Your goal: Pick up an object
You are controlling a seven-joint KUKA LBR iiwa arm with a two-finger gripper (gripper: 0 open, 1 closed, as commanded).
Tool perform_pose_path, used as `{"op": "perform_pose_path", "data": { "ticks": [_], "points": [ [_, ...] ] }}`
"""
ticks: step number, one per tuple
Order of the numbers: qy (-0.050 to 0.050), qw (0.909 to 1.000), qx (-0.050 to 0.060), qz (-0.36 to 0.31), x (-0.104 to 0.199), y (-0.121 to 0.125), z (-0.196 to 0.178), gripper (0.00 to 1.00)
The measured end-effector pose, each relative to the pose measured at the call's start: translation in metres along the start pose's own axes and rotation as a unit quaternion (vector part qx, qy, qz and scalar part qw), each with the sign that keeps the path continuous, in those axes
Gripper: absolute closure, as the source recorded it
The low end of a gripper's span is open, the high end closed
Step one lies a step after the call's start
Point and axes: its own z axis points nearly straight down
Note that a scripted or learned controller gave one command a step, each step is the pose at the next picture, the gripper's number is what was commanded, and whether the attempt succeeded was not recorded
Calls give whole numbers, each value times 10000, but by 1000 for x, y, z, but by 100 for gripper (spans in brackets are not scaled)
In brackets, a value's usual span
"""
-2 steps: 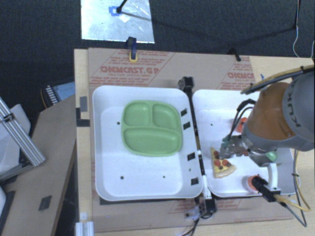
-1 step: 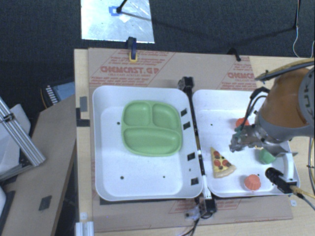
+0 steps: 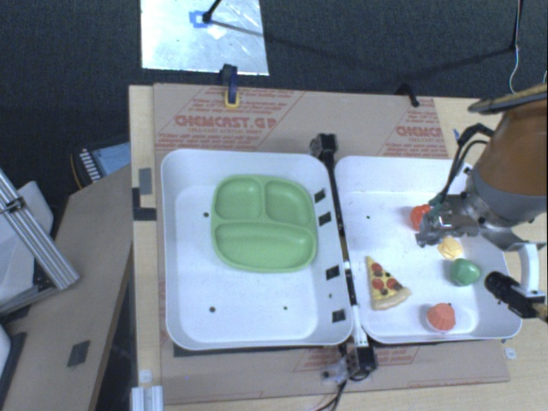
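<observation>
Several toy foods lie in the right bin [image 3: 377, 187]. A pizza slice [image 3: 385, 284] rests near its left wall. A red-orange piece [image 3: 419, 216] lies further back, a small yellow piece [image 3: 450, 248] and a green ball [image 3: 465, 271] to the right, and an orange-red piece [image 3: 441, 317] at the front. My gripper [image 3: 435, 228] hangs low over the right bin, between the red-orange piece and the yellow piece. Its body partly covers both.
The left bin [image 3: 184, 298] holds a green divided plate [image 3: 262, 223]. A black clamp bar [image 3: 336, 229] runs between the bins. The arm's grey body [image 3: 514, 169] overhangs the right bin's far right corner. A black fitting [image 3: 512, 291] sits at the right rim.
</observation>
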Motion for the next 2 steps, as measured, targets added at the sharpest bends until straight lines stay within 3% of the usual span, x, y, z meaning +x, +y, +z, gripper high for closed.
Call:
{"op": "perform_pose_path", "data": {
  "ticks": [1, 2],
  "points": [
    [7, 10000, 33, 2, 0, 1, 0, 100],
    [17, 10000, 30, -29, 54, 9, -11, 100]
  ]
}}
